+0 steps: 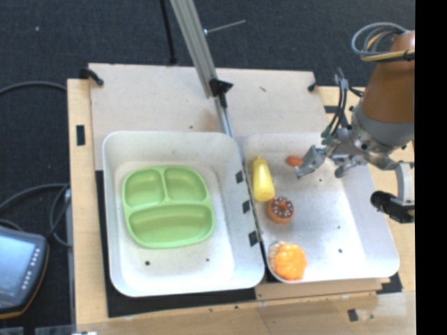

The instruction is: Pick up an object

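Your gripper (pixel 312 160) hovers, its state impossible to tell, by a small orange piece (pixel 294 161) at the right bin's (pixel 363 250) far edge, likely light, stiff and slippery, so you should pinch across its narrow middle.

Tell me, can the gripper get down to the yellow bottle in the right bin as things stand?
Probably yes. The yellow bottle lies uncovered by the right bin's left wall, nothing on top. The gripper hovers close by to its right, though that wall may crowd one finger.
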Tool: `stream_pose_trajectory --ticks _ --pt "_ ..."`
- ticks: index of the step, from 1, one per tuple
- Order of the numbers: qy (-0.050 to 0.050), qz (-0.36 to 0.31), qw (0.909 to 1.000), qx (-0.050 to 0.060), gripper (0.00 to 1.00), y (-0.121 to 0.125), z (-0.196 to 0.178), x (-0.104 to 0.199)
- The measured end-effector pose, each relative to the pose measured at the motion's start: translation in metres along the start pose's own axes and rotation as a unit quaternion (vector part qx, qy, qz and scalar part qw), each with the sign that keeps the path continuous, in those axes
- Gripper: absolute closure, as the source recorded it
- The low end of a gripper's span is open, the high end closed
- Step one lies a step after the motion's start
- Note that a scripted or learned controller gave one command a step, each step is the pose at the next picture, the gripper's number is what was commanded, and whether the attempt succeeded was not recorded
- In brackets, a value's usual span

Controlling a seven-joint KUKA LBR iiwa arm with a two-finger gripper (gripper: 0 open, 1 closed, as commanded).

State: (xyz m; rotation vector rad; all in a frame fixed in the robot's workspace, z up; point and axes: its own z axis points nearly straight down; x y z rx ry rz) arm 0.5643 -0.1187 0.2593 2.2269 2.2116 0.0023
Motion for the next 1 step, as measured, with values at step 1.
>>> stream_pose_trajectory --ticks 1 --pt "-0.001 0.001 1.0 0.002 0.0 -0.0681 0.009 -0.0693"
